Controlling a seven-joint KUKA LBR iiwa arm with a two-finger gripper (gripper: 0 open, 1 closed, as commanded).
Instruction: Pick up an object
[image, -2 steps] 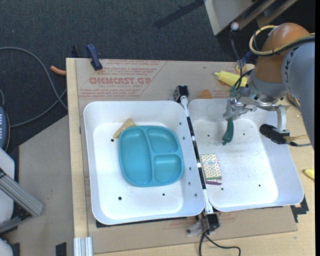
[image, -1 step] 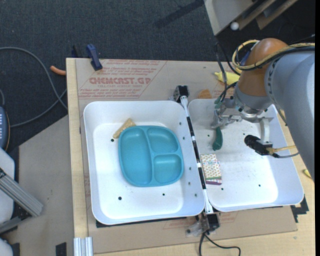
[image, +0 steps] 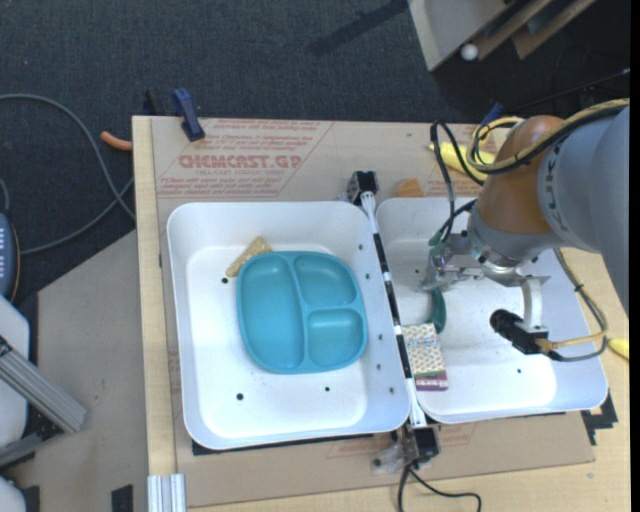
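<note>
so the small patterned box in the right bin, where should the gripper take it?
Across its two long sides, coming straight down. The patterned box lies flat with its top face exposed, but its left long side sits tight against the right bin wall, so that finger has little room. Probably nudge it toward the bin's middle first.

Two white bins (image: 200, 300), one blue tray (image: 300, 310), one tan cracker (image: 247, 256), one small patterned box (image: 425, 355), one green thing (image: 437, 308)

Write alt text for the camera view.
A grey robot arm reaches into the right bin, its gripper low over a green object near a small patterned box. The left bin holds a teal divided plate.
</note>
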